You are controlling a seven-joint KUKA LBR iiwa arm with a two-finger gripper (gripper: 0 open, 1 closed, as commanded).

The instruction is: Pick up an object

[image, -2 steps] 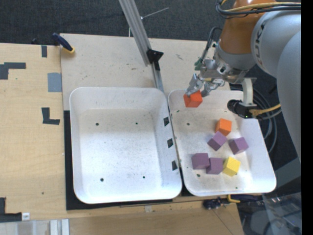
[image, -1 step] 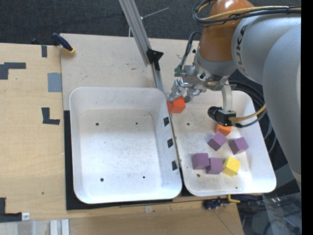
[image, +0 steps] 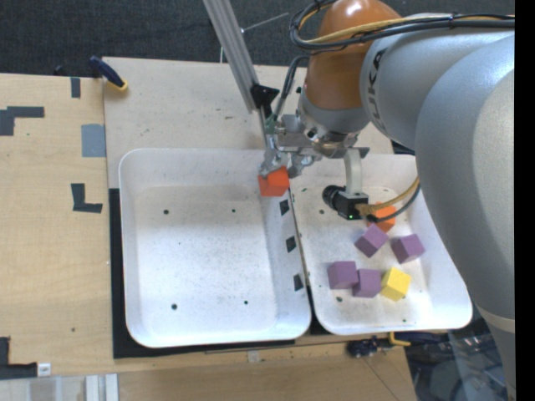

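Gripper [image: 276,164] clamped on orange block [image: 273,182], held over the ridge between left bin [image: 134,224] and right bin [image: 451,299]; pick looks done, only carrying or setting down left.

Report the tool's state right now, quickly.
Tool: closed on a small orange-red foam cube, held above the ridge between the two shallow white bins.

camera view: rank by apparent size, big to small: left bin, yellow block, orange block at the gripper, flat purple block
1. left bin
2. flat purple block
3. orange block and yellow block: look alike; the orange one sits higher, nearer the camera, so unranked.
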